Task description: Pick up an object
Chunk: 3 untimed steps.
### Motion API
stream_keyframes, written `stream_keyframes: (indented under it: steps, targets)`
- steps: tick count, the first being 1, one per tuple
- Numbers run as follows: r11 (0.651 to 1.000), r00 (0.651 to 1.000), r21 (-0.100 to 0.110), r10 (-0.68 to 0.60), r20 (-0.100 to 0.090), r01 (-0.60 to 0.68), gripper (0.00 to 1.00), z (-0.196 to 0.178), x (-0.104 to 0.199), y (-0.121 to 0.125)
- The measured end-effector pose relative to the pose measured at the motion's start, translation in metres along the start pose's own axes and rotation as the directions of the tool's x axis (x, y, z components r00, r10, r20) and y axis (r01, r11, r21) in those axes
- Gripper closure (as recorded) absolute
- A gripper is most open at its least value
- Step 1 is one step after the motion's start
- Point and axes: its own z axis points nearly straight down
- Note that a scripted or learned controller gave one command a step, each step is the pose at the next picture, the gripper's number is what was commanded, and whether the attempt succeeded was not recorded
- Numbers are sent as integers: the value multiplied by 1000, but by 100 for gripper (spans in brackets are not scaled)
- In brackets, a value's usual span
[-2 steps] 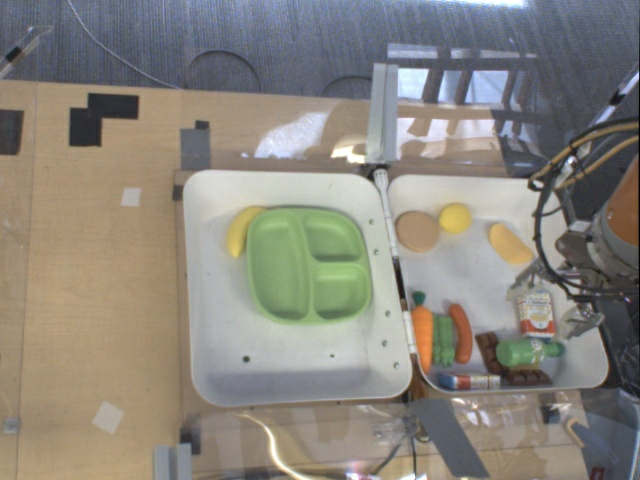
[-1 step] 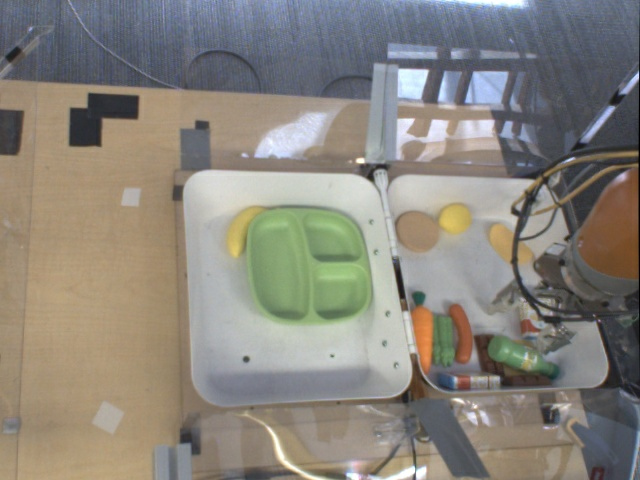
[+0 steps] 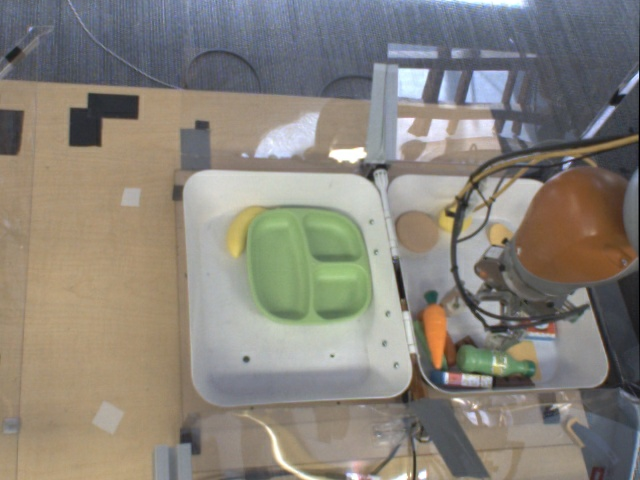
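The right bin (image 3: pixel 590 363) holds a tan round disc (image 3: pixel 417 232), an orange carrot (image 3: pixel 434 334), a green bottle (image 3: pixel 496 363) lying on its side, a red and white tube (image 3: pixel 467 379), and small yellow pieces (image 3: pixel 497 234). The arm's orange band (image 3: pixel 575 230) hangs over this bin, and the wrist (image 3: pixel 515 293) points down into its middle, just above the bottle. Wrist and cables hide the gripper's tips. In the left bin (image 3: pixel 215 368), a green divided plate (image 3: pixel 308 265) lies on top of a yellow banana (image 3: pixel 238 232).
A metal divider (image 3: pixel 398 268) separates the two bins. Black cables (image 3: pixel 470 258) loop from the wrist over the right bin. A metal frame (image 3: pixel 455 88) stands behind the bins. The wooden bench (image 3: pixel 90 298) stretches out to the left.
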Motion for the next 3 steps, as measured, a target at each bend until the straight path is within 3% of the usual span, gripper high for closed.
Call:
stream_keyframes:
  steps: [1,2,3]
  targets:
    - [997,997,-2,-72,-5,72,0,-82,-5,-88]
    - [991,991,-9,-130,-5,130,0,-5,21,-79]
    - [992,992,-5,-128,-1,128,100,-16,18,-80]
